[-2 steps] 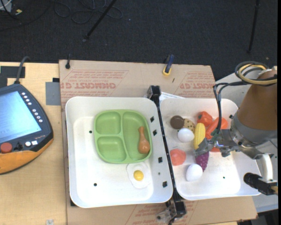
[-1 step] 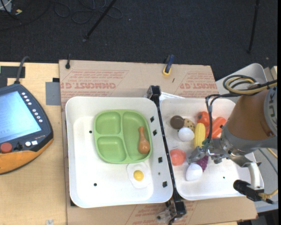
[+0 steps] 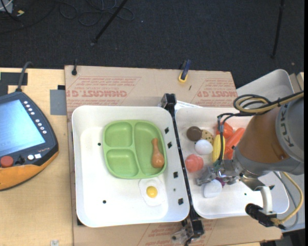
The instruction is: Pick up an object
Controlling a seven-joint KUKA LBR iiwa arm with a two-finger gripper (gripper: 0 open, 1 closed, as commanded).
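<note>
Camera view: gripper (image 3: 211,177) sits low in the right bin (image 3: 277,201), above a white object (image 3: 212,189); whether it grips cannot be told. Just beside it lie a red ball (image 3: 194,162), a white egg (image 3: 203,147) and a banana (image 3: 217,146). Left bin (image 3: 87,199): green tray (image 3: 124,150) bearing a drumstick (image 3: 157,154); fried egg (image 3: 152,191) beside.

right bin (image 3: 277,211) far wall covered by arm (image 3: 269,142) | gripper (image 3: 215,177) finger gap blurred | carrot (image 3: 235,135) partly hidden
</note>
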